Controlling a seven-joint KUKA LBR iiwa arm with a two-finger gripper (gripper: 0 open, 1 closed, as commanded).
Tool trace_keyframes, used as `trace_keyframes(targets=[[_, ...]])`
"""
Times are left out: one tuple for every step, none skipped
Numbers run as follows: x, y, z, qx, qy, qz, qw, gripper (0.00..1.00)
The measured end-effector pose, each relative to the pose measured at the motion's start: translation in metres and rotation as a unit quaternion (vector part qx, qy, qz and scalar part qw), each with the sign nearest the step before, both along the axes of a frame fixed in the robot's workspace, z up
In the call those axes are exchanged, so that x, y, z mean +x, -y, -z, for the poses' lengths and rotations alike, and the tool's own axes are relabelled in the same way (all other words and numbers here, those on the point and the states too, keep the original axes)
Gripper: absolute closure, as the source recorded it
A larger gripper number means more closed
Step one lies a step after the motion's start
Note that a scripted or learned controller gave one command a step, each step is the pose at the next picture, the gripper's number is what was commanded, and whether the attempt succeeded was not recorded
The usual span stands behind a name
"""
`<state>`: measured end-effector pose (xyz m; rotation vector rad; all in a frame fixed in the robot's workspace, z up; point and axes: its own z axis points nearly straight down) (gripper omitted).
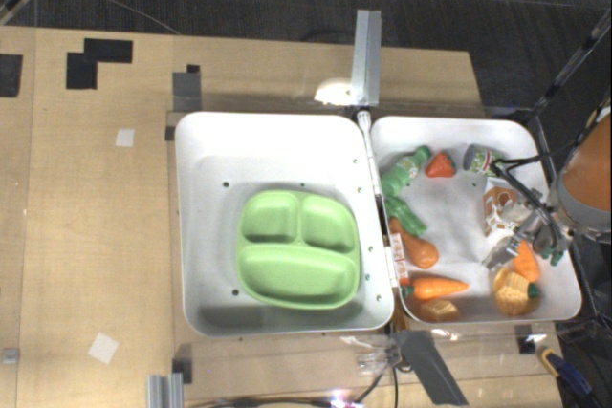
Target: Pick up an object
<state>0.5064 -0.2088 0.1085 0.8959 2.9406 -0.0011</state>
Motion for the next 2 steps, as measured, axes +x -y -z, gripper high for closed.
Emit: trace_keyframes(targets=[[0.0, -0.0001, 0.0001, 0.0004, 0.0, 0.004, 1.0, 0.0], [0.0001, -0.0001, 0.0001, 0.0005, 0.0, 0.004, 1.0, 0.0]])
